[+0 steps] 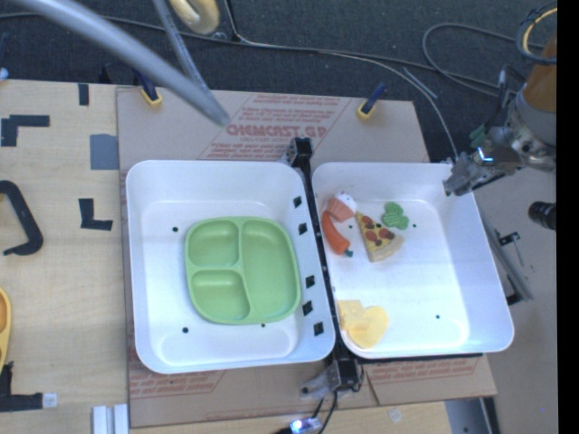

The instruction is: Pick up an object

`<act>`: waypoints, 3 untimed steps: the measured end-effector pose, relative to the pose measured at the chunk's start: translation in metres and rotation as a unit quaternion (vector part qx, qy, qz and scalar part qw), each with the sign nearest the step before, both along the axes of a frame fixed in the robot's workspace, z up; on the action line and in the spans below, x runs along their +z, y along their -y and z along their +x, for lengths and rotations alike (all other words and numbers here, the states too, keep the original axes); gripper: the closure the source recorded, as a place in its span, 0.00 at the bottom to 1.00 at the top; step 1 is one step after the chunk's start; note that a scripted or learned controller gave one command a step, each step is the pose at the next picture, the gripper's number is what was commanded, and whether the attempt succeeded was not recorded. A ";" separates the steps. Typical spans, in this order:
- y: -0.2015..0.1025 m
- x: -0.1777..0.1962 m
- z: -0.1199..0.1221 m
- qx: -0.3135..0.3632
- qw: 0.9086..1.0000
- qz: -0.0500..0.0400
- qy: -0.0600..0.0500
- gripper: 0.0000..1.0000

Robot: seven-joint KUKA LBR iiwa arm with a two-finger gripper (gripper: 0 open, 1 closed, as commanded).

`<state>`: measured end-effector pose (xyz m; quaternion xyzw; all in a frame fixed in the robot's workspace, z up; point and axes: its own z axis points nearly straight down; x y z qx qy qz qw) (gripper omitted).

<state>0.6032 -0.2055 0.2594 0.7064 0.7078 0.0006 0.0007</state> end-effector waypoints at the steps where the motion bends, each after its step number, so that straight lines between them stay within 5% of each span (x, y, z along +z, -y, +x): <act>1: -0.059 0.003 0.008 0.002 1.000 0.001 -0.001 1.00; 3: -0.156 -0.013 0.002 0.001 1.000 0.000 -0.002 1.00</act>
